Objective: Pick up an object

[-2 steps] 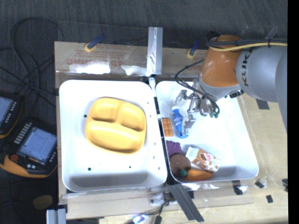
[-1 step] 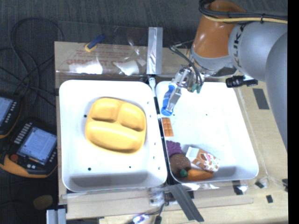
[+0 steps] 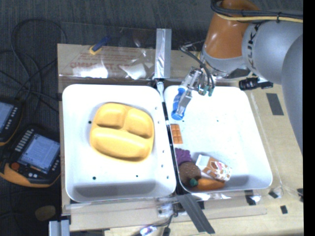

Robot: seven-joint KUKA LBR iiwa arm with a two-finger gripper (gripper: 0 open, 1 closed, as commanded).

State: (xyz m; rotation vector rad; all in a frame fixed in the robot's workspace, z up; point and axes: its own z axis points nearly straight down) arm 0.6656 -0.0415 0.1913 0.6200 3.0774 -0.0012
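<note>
My gripper (image 3: 196, 84) hovers over the far left corner of the right bin (image 3: 236, 132). A slim blue and white object (image 3: 178, 103) hangs down and to the left from the fingertips, with its top end pinched between them. Its lower blue end hangs just above the wall between the two bins. In the right bin's near left corner lie a small orange packet (image 3: 175, 133), a purple grape bunch (image 3: 183, 155), a brown ball (image 3: 188, 171), an orange carrot (image 3: 209, 184) and a white and red packet (image 3: 215, 169).
The left bin (image 3: 78, 176) holds a large yellow compartment tray (image 3: 122, 130). Clear plastic bags (image 3: 118, 63) lie behind the bins. A teach pendant (image 3: 29, 154) and cables sit on the floor at the left. The right bin's middle and right side show bare white floor.
</note>
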